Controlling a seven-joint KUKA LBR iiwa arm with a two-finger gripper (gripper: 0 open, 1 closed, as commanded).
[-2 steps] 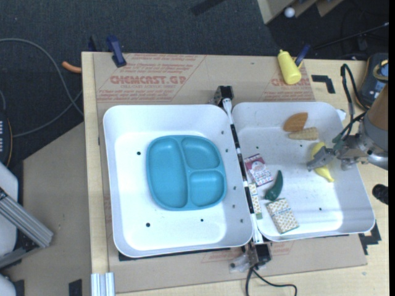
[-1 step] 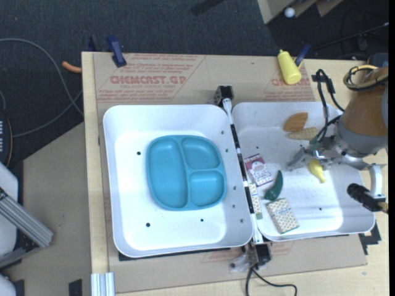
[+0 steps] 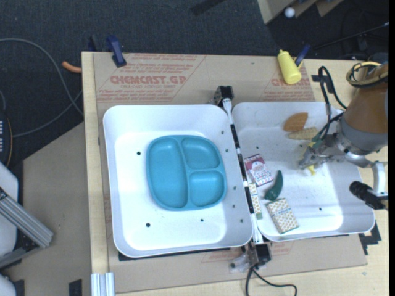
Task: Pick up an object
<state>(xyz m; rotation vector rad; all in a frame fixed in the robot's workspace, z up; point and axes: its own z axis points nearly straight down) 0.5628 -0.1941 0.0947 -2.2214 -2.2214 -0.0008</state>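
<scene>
So in the camera view we've got two bins on the desk: the left bin has a blue divided tray in the middle, the right bin has all the loose stuff. The arm comes in from the right and the claw is down low in the right bin, near the upper middle. It's a blurry dark cluster, so we honestly can't tell if it's wide, narrow or holding anything. Candidates for the pick: a tan piece just above the claw with a paler bit right beside it, a pink packet by the divider, a green thing below that, and a patterned packet near the bottom edge. Our guess is it's going for something right under the claw, maybe a small yellowish bit there, hard to say. To do this well we'd want it centred over one item, straight down, and clear of the bin wall before closing. The flat packets look tricky to grab.
</scene>
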